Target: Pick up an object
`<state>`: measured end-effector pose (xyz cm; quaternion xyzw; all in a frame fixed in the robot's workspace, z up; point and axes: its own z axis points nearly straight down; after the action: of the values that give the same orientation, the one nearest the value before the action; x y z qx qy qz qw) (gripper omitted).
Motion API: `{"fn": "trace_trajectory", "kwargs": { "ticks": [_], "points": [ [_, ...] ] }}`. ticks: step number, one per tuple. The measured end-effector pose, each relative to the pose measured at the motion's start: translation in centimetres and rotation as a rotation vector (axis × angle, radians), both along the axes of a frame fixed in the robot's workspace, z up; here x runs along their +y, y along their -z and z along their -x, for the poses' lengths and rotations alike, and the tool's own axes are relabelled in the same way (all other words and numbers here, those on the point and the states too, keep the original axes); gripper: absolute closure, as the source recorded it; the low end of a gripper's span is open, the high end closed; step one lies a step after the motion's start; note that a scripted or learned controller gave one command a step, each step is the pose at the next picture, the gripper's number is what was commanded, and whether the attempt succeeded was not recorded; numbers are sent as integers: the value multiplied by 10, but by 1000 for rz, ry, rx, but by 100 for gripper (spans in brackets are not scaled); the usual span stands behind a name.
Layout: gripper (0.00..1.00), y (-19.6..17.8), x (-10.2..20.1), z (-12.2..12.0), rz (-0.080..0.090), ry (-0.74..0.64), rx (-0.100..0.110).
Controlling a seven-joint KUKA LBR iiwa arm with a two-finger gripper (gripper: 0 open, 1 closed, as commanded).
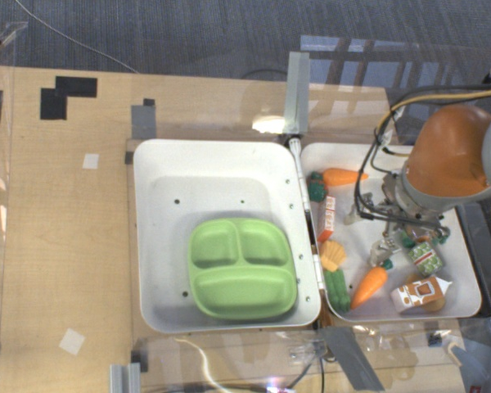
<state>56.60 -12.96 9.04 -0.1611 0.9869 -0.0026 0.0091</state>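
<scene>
the arm (454, 158) comes in from the right of the view and hangs over the right bin (473, 297), its orange band sitting above the wrist. the gripper (386, 248) points down into that bin, just above the leafy end of a carrot (368, 288). whether it is spread or pressed together i cannot tell, since the wrist and cables hide most of it, and nothing can be seen pinched in it.

taking the carrot as the landmark: it lies slanted near the front of the right bin, green top toward the gripper, tip toward the front left corner. just left of it lies a dark green vegetable (337, 288), and above that a small yellow piece of toy food (333, 256). to the right of the carrot a small carton with a brown and white label (421, 294) lies on its side. up and to the right of the carrot, close beside the gripper, is a small green and white box (426, 259). well above the carrot, near the back of the bin, a second carrot (344, 177) lies crosswise, with a dark green lump (317, 190) just below its left end. a thin red and white packet (329, 215) lies along the bin's left wall between those and the yellow piece.

far left of the carrot, in the left bin (159, 187), a green divided plate (242, 268) rests toward the front. both bins sit on a pale wooden bench (57, 260).
</scene>
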Motion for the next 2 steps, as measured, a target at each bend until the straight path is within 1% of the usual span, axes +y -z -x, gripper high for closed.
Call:
{"fn": "trace_trajectory", "kwargs": {
  "ticks": [1,2],
  "points": [
    [0,-3,-3,51,0,45,-14],
    [0,0,22,-18,0,-89,4]
  ]
}}
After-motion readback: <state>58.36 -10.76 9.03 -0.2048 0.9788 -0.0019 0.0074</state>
